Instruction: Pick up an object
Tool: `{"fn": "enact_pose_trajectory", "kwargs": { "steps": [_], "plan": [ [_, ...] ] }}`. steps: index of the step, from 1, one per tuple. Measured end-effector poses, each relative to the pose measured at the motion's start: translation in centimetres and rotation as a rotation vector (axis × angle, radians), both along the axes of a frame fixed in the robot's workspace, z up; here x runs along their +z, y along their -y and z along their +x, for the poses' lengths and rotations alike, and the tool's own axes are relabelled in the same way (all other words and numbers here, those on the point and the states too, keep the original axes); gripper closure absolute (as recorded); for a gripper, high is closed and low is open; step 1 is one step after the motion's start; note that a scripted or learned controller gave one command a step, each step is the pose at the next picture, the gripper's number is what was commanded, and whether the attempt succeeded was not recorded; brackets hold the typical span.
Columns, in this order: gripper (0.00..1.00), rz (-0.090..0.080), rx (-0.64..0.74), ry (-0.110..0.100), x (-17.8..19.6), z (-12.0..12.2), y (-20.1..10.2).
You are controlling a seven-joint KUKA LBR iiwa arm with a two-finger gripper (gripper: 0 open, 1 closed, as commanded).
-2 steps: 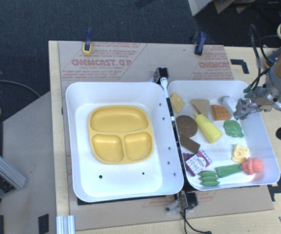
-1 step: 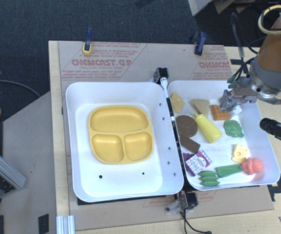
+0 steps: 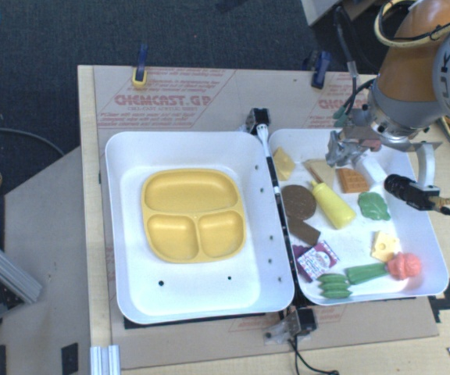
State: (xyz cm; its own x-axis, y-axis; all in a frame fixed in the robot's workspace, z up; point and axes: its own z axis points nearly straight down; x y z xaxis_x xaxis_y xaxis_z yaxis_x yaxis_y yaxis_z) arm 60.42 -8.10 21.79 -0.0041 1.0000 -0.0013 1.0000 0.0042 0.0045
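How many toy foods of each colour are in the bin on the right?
Yellow: 3, wedge, bottle, cheese
Brown: 4, stick, cracker, round cookie, dark piece
Green: 3, leaf, pods, pepper
Pink: 1, lump
Purple: 1, packet
Total: 12

Red print ran across the brown board [image 3: 201,92] under the bins. Behind the left bin [image 3: 123,209], in large letters, it read "CHEMCAST G.P", with lines of smaller red print above and below, too small to read. The same red print repeated on the board behind the right bin [image 3: 428,241], partly hidden by the arm [image 3: 416,61] and not legible. A purple packet [image 3: 316,259] lying in the right bin carried white markings, too blurred to read.
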Motion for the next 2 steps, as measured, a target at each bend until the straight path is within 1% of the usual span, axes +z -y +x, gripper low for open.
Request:
{"fn": "enact_pose_trajectory", "kwargs": {
  "steps": [1,2],
  "plan": [
    [1.00,0.001,-0.001,0.000,1.48,1.50,-3.14],
    [1.00,0.000,-0.003,-0.001,1.62,1.46,-3.21]
  ]
}}
